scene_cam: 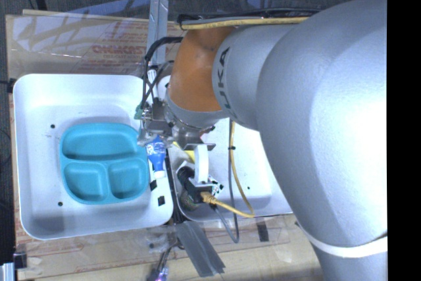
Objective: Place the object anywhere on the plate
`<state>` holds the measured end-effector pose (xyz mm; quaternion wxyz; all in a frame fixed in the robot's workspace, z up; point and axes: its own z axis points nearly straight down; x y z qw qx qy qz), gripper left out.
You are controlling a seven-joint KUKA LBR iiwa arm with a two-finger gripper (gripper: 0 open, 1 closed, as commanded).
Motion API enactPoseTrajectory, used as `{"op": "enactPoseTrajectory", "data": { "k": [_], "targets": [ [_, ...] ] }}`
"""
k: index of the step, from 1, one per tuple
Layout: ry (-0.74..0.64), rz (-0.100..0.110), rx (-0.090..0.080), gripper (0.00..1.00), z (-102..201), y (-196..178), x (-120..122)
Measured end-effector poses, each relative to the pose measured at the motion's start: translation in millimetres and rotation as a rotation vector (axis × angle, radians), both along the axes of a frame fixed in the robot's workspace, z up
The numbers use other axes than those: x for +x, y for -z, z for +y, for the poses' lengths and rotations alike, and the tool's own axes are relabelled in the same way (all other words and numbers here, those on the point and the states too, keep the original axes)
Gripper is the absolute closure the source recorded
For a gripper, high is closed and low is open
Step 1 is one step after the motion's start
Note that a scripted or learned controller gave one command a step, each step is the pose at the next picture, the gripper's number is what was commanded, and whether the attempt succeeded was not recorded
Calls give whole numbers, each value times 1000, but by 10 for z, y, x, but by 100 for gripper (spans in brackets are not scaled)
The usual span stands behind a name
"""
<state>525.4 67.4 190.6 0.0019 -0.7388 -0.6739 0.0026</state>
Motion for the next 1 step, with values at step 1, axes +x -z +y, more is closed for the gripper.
{"op": "enactPoseTrajectory", "data": {
  "k": [1],
  "targets": [
    [2,-1,0,0,-6,-1,1]
  ]
}}
